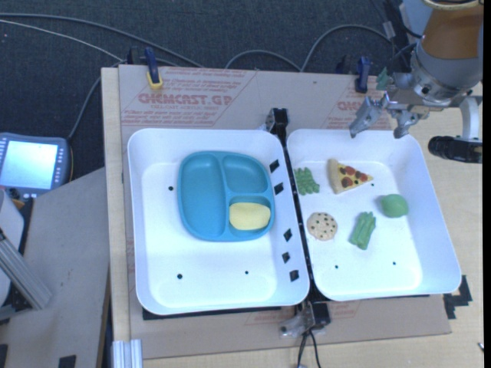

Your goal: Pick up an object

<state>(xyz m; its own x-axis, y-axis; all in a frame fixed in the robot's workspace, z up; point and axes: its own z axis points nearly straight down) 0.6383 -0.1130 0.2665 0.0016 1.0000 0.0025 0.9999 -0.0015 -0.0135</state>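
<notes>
The gripper (pixel 381 121) hangs above the far rim of the right bin (pixel 418 271), its two fingers (pixel 361 123) spread wide apart with nothing between them. All the loose items lie nearer the camera than the jaws, down on the floor of that bin. Closest to the jaws is the pizza slice (pixel 347 176), just below and slightly left of the gap between the fingers, its point aimed right. Further left of it sits a small green leafy piece (pixel 307 181), close to the bin's left wall. Below the jaws and a little to the right lies a round green object (pixel 394 205), apart from the pizza slice. Further down again, a green pod-shaped piece (pixel 362 230) lies tilted, with a chocolate-chip cookie (pixel 321 225) just beside it on the left. Well off to the left of the jaws, the left bin (pixel 157 274) holds a blue divided plate (pixel 207 194), and a yellow lump (pixel 249 215) rests in the plate's lower right compartment.
</notes>
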